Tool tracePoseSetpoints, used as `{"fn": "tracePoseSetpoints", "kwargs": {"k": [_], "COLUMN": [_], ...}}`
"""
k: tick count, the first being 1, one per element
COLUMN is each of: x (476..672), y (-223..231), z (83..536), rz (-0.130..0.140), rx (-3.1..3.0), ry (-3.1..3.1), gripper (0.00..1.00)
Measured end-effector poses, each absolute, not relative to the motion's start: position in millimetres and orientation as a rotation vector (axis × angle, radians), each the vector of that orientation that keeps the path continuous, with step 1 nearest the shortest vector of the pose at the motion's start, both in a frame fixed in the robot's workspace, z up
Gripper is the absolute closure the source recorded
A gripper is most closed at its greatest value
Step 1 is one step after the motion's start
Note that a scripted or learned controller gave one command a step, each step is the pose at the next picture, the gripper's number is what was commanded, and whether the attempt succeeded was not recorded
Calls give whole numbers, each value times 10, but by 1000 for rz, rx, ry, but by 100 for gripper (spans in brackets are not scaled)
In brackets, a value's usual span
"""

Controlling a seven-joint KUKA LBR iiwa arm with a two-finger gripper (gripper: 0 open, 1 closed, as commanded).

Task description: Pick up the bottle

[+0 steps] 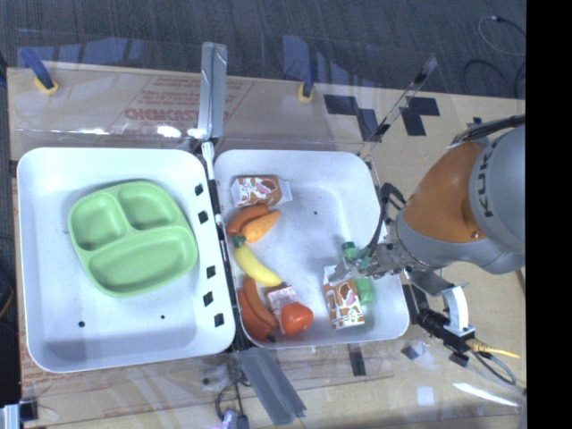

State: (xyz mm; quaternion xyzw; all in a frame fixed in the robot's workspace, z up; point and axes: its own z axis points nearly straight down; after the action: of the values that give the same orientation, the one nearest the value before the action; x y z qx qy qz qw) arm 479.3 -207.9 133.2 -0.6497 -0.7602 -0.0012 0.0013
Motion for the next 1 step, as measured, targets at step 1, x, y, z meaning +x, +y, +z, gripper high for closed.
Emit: {"fn": "tracePoseSetpoints", "kwargs": {"k": [1], "x": [4793], "y": [-2079], "z": [1332], "rz": [-4], "rx": [-2039], "ry": [-2387], "gripper": [0]}}
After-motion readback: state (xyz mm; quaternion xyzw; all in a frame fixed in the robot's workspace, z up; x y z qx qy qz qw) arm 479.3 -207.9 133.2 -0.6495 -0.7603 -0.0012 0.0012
